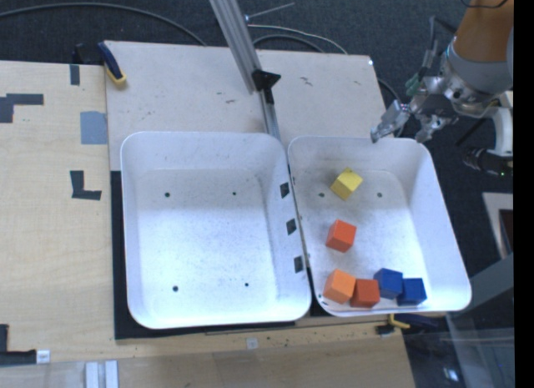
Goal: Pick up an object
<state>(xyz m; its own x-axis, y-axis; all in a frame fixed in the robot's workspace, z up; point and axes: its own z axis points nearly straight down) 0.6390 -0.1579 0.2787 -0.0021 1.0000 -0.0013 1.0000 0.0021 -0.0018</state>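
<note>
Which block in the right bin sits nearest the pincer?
The yellow block, alone near the bin's far end below the pincer; the orange, red and blue ones lie farther.

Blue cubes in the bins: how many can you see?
2. Both sit in the right bin at its near right corner, touching: one blue cube beside the red-brown cube, the other blue cube just right.
</note>
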